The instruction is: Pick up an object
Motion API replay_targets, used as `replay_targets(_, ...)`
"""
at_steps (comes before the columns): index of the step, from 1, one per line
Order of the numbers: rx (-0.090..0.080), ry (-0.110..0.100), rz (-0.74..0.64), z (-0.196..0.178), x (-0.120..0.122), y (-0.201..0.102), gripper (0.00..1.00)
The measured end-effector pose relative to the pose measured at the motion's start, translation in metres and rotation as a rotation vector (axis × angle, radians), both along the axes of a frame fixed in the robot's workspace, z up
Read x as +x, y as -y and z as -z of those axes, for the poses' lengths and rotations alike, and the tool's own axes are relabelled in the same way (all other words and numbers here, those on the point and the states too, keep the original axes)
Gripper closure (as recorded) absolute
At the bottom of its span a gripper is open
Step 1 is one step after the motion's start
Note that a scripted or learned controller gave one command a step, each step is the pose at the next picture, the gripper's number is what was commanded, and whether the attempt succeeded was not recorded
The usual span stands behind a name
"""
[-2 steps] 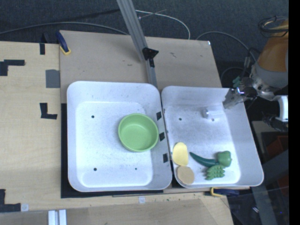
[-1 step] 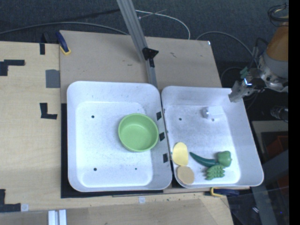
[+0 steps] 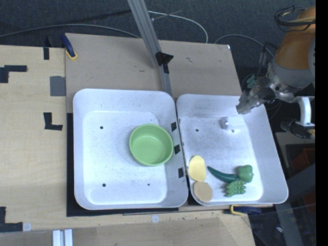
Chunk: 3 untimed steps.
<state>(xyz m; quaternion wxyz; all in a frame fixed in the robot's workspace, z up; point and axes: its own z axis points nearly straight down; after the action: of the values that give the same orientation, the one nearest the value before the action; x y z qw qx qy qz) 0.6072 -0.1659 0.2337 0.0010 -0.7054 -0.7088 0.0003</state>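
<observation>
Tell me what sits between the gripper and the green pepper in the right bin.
Nothing visible does. The gripper hangs over the right bin's far right rim; bare white floor lies between it and the green pepper near the front.

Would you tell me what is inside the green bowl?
The green bowl in the left bin shows a bare green interior with nothing inside; the bin floor beneath it is covered.

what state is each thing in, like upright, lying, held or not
round green plastic bowl: upright in left white bin
yellow toy piece: lying in right white bin
tan round piece: lying flat
green toy vegetables: lying
gripper: above right bin's far edge, holding nothing seen
</observation>
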Motion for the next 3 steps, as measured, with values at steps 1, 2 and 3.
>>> replay_targets(1,0.001,0.001,-0.001,-0.005,-0.002,-0.046,1.00)
replay_targets(2,0.001,0.001,-0.003,-0.012,-0.003,-0.106,1.00)
replay_targets(3,0.001,-0.001,-0.002,-0.012,-0.008,-0.152,1.00)
